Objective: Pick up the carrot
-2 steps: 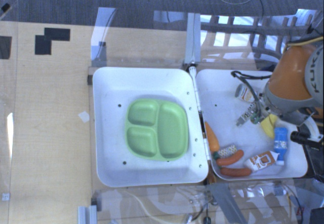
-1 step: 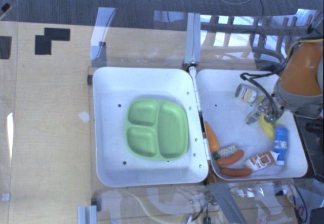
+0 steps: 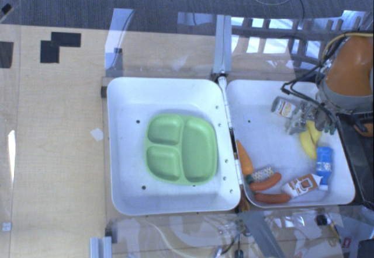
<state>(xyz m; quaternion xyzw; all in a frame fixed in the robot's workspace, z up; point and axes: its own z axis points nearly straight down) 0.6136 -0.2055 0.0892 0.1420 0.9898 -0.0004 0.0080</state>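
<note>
carrot point(image 3: 245, 159) lies against right bin point(image 3: 257, 99) left wall, near sausages | tool point(image 3: 308, 119) above banana point(image 3: 308, 141), well apart; open/closed: cannot tell | wall limits approach

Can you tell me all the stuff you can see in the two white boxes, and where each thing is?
left bin: 1, white, left half of the bench
divided plate: 1, green, middle of left bin
right bin: 1, white, beside the left bin
carrot: 1, orange, right bin's left wall
sausages: 2, red, right bin's near edge
carton: 1, orange-white, near right corner
bottle: 1, blue-white, right side
banana: 1, yellow, under the gripper
gripper: 1, grey metal, over right bin's far right
</note>
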